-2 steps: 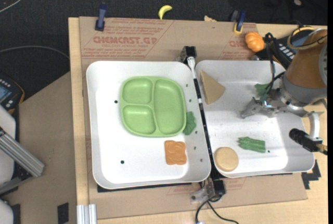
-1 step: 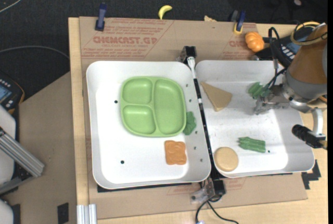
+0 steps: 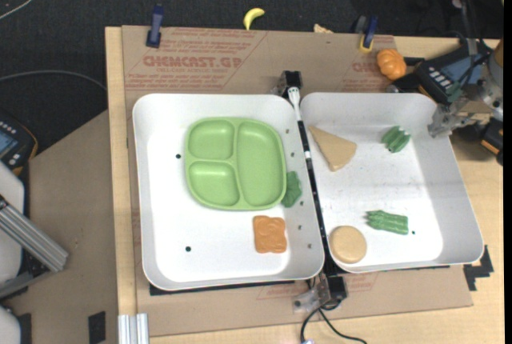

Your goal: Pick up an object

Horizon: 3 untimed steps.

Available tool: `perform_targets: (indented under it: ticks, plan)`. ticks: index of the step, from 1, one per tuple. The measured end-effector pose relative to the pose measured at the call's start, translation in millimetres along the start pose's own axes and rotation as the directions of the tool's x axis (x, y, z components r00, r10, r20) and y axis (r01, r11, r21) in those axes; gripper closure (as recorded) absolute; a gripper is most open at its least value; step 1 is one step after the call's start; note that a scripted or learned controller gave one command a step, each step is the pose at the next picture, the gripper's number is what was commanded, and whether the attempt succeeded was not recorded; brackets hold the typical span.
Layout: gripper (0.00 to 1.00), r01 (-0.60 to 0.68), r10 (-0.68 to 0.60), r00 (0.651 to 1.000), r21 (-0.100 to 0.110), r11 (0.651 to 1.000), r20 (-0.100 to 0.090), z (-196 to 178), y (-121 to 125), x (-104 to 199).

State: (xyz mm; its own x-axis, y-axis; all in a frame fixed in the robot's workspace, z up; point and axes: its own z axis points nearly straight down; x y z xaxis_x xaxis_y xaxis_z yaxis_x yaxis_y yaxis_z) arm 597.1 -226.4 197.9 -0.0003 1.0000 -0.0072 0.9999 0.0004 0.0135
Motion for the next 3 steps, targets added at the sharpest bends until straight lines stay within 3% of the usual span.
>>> perform_targets:
  ticks: [1,2,3]
  plan:
    - [1.0,0.004,-0.004,1.0,0.005,1.0,-0.003,0.6,65.6,3.2]
    - [1.0,0.006,-0.006,1.0,-0.01,1.0,-0.002,-175.9,74.6,44.9]
    - [1.0,0.002,-0.002,1.0,-0.008,1.0,0.0,-314.8,73.6,41.2]
